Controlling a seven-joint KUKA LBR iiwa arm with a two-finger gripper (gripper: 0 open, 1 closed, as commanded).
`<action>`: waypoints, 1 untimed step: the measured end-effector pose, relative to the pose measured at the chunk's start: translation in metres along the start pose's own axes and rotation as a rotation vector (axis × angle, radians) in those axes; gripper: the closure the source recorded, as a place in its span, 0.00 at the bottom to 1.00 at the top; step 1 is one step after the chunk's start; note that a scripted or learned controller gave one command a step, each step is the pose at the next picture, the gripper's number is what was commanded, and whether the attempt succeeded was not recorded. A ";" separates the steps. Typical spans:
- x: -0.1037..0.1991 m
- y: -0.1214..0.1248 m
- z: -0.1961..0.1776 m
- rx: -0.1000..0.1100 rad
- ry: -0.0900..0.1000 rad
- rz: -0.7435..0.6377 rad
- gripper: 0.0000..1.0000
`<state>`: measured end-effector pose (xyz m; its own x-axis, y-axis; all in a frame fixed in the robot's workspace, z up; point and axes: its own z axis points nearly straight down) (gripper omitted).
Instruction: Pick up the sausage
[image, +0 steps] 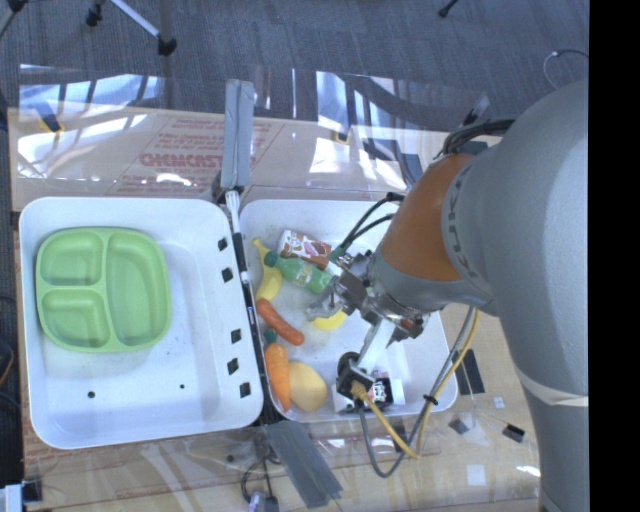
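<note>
White bin (300, 215), right of frame, holds the sausage (281, 322), ungrasped. The claw (338, 287) hovers near it, to its right; whether it is open or closed cannot be told. Judged approach step; next, shift left and descend.

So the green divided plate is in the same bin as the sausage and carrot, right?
No. The camera view shows the green divided plate in the left bin, while the sausage and carrot lie in the right bin.
</note>
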<state>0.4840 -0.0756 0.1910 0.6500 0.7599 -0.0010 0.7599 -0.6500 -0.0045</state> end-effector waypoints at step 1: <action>0.015 0.042 0.101 0.002 -0.001 0.143 0.00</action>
<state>0.5254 -0.0917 0.0903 0.7514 0.6599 -0.0028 0.6599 -0.7514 -0.0059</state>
